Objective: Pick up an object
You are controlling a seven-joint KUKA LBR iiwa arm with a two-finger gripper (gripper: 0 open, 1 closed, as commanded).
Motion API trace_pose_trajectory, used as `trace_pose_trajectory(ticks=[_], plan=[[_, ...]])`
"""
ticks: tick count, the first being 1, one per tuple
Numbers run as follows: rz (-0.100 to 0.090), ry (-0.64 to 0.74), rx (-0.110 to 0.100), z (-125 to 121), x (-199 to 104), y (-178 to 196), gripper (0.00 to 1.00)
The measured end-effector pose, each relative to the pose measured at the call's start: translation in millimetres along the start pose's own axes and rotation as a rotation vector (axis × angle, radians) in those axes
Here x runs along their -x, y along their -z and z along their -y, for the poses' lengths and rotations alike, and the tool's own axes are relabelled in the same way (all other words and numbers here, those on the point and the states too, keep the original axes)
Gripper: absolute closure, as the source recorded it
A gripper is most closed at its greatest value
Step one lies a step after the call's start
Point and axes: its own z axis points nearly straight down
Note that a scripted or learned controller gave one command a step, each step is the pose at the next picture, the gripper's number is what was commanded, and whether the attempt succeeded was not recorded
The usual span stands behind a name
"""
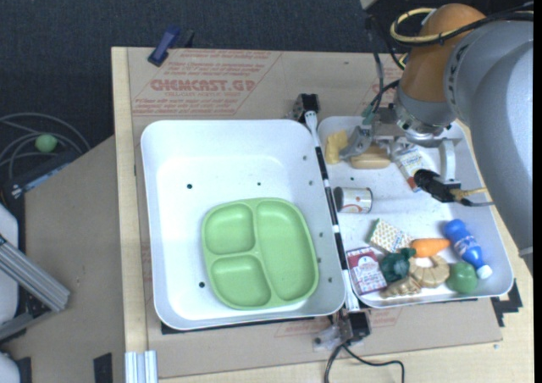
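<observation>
Camera view: the arm (474, 68) reaches in from the right of the frame and sets the tool (373, 137) low over the upper left corner of the right bin (394, 208). How far the tool is open cannot be told from here, and nothing can be seen held in it.

The likeliest thing to pick is the tan piece (370, 161). It lies right at the tool's lower side, touching it or nearly so, with its long axis running left to right across the frame. A yellow piece (336, 147) sits just to the tool's left, against the bin's wall, so a grasp there would be cramped by the rim.

A white tube (408, 161) lies just right of the tan piece, and it could get nudged if the tool comes down wide. A small can (354, 199) lies on its side lower down, near the left wall and apart from the rest.

The other things are crowded in the lower right of the bin, well apart from the tool:
- a cracker (387, 235)
- a red box (364, 269)
- a carrot (430, 247)
- a blue bottle (464, 241)
- a green ball (462, 278)

The left bin (220, 161) holds a green plate (258, 252), far from the tool. Both bins rest on the bench (212, 85).
</observation>
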Motion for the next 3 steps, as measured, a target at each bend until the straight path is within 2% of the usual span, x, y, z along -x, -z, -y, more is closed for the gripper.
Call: trace_pose_trajectory(ticks=[1,2,3], plan=[[0.005,-0.004,0.012,5.6,-6.0,0.8,0.00],[0.006,-0.003,0.014,5.0,-6.1,11.5,1.00],[-0.001,0.000,0.014,48.6,-72.3,98.4,1.00]])
